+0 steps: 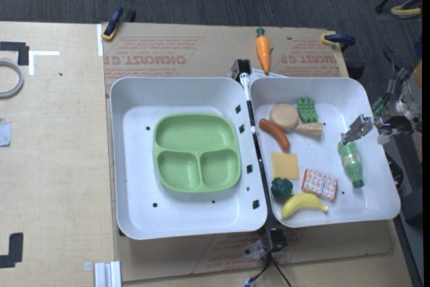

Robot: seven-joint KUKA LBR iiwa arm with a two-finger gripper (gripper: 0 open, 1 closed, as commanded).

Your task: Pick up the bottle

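Two white bins side by side on cardboard sheet (168, 54) over a wooden bench (54, 165). Left bin (127, 165) holds one green divided plate (197, 153) with three compartments. Right bin (376, 201) holds nine toy items: one green bottle (351, 163) lying on its side near the right wall, cap end pointing toward the near corner; one sausage (275, 133); one bun (284, 115); one green block (307, 109); one cheese wedge (310, 130) just under the block; one flat cheese slice (285, 165); one broccoli (282, 187); one banana (304, 206); one red-and-white packet (320, 183). One toy carrot (262, 49) lies outside on the cardboard, beyond the bins. Three clamps on the far cardboard edge: one blue-yellow at left (113, 23), one at right (338, 39), one black clip (241, 68) at the bins' junction. Gripper (357, 129) reaches in from the right, sitting just above the bottle's far end, close to it; nothing seen pinched between fingers, and cannot tell if they're spread or closed.
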